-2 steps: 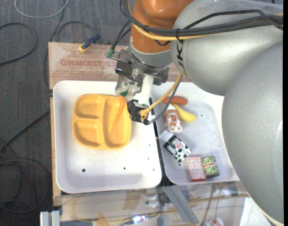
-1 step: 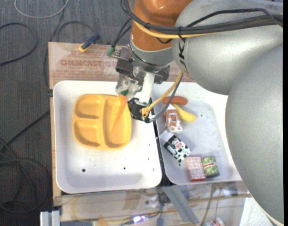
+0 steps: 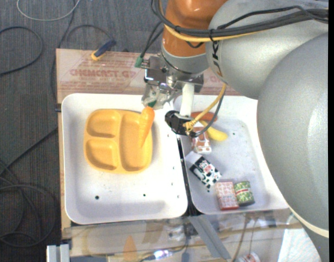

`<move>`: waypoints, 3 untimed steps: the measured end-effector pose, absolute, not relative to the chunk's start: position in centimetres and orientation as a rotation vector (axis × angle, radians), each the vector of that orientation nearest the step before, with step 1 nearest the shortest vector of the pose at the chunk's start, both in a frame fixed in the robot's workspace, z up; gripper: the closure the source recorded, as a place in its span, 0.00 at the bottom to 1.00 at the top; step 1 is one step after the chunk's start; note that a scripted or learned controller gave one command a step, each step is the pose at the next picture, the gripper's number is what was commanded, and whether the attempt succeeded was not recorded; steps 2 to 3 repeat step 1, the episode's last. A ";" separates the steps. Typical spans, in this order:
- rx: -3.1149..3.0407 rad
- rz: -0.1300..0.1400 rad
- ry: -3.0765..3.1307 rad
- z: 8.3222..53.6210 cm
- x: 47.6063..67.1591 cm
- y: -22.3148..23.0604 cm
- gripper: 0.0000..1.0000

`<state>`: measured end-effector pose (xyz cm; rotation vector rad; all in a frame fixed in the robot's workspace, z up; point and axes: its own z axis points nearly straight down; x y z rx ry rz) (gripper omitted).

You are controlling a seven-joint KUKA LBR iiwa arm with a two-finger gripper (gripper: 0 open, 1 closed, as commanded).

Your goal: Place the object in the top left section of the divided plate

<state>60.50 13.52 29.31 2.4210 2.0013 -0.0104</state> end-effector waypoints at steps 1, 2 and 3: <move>2.421 -0.017 2.003 30.1 60.5 13.5 1.00; 2.421 -0.017 2.003 30.1 60.5 13.5 1.00; 2.421 -0.017 2.003 30.1 60.5 13.5 1.00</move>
